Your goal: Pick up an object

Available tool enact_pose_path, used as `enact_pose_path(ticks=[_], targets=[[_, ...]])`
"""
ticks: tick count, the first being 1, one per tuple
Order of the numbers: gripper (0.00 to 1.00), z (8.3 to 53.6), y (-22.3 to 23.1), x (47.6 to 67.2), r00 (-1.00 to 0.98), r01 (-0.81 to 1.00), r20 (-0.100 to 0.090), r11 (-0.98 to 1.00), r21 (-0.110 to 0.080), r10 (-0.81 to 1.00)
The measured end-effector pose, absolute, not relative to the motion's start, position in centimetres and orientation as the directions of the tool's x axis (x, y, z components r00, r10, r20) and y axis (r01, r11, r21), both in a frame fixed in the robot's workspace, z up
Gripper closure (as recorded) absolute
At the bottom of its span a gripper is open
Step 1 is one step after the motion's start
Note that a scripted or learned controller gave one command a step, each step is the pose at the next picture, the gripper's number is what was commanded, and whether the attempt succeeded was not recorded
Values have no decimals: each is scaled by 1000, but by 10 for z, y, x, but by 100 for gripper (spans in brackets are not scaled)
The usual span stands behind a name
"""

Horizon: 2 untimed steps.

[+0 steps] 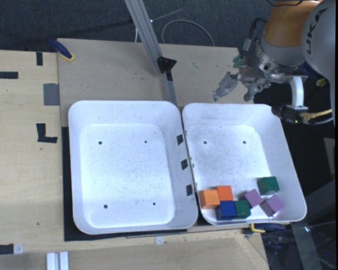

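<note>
While the arm hangs over the far rim of the right bin, these points hold:

Arm: grey KUKA arm with an orange band (287, 21), reaching in from the right, its wrist above the far edge of the right bin.

Hand: two-finger hand (236, 91), spread apart and holding nothing; one finger angles out to the left, the other points down toward the bin's far rim.

Right bin: shallow white plastic bin (231, 151); its far half is bare, and all the blocks lie along its near wall.

Candidate objects: small orange cube (209, 198) touching a second orange cube (225, 193); blue cube (227, 209) just beside a dark green cube (242, 208); two pale purple cubes (253, 197) and (271, 205); another green cube (267, 184) slightly apart, toward the right wall.

Left bin: shallow white plastic bin (124, 162), beside the right one on the tan worktop (101, 66).

Step in hand: judged as the approach; nothing is picked yet, and the hand is well apart from the cluster.

Next move: likely a travel toward the near wall, then a descent with fingers apart over one block.

Best target: probably the lone green cube, since it has free space on both sides.

Risk: tightly packed neighbours and the close wall could block a finger.
</note>
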<state>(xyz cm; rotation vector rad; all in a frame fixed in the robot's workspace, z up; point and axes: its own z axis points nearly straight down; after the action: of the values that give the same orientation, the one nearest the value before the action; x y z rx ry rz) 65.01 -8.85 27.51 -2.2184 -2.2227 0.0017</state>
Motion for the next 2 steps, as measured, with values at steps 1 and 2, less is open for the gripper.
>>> enact_pose_path(ticks=[1, 2], targets=[[0, 370, -87, 648, -2, 1000, -1, 2, 8, 1000], [0, 248, -63, 599, 0, 1000, 1, 0, -11, 1000]])
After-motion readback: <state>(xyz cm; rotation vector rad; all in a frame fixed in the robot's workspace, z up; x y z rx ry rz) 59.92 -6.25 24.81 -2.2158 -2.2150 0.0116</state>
